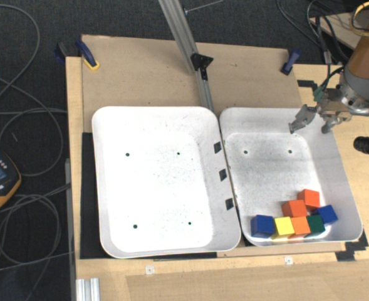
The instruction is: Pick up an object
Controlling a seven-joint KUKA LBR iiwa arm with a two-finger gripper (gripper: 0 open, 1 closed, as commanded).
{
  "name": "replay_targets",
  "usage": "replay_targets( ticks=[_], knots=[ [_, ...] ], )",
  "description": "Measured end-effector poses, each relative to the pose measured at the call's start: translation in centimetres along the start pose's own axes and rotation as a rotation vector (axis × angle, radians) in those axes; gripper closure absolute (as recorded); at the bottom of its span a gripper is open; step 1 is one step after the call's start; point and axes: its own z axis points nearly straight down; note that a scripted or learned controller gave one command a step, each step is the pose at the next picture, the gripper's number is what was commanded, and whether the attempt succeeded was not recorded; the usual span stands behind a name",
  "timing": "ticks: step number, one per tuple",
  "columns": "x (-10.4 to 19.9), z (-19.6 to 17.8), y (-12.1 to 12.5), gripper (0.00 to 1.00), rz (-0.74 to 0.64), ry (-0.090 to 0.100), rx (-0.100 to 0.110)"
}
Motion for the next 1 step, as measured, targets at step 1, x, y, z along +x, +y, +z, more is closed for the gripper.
replay_targets(
  ticks=[1],
  knots=[
    [0.4,6.05,-0.77,0.0,0.0,0.002,0.003]
  ],
)
